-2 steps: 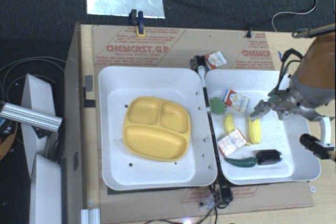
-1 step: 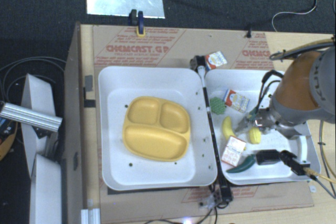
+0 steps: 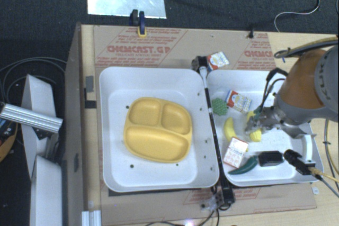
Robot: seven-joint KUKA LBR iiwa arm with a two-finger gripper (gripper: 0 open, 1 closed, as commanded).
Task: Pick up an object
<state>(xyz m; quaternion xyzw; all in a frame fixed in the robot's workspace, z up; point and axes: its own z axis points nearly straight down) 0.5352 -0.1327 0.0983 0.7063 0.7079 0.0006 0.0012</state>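
The right bin [image 3: 275,79] holds several small things. My gripper [image 3: 253,124] is low in its middle, just above a small yellow piece [image 3: 256,136]. A banana [image 3: 229,128] lies just left of the gripper. Behind it are a green knobbly ball [image 3: 219,107] and a small white and red carton [image 3: 239,100]. Nearer the front lie a pink and white packet [image 3: 235,152], a green pepper [image 3: 243,166] and a black oblong thing [image 3: 270,158]. Nothing shows between the gripper's tips.
The left bin [image 3: 114,114] bears a yellow divided tray [image 3: 157,128]. Another small carton [image 3: 217,60] lies on the cardboard behind the bins. The arm's orange band [image 3: 304,79] hangs over the right bin's right side.
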